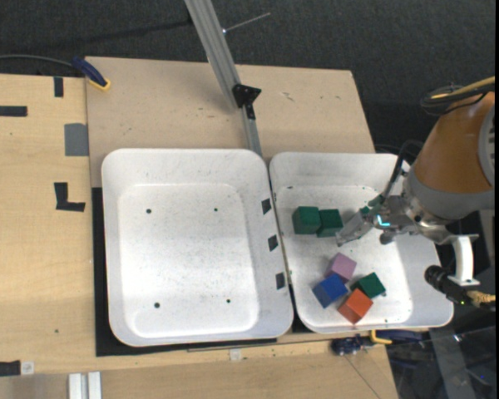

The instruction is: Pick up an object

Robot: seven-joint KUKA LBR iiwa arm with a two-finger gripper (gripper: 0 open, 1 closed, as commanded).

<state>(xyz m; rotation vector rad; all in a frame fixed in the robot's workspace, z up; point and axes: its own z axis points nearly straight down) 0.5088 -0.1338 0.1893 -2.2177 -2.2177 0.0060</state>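
Reaching in from the right edge of the bench [216, 106], the arm [453, 160] is hanging low over the right bin [391, 166], its gripper [349, 233] pointing at two green blocks [317, 220] near that bin's left wall; whether anything is being pinched cannot be told. The blocks are looking light, stiff and flat-sided, best taken across opposite faces

Even overhead light, moderately bright. White bins [191, 248] near washed out, no hard glare. Soft, short shadows under the blocks [341, 285]. Overall slightly soft and grainy; dark floor beyond the counter [316, 106] loses detail.
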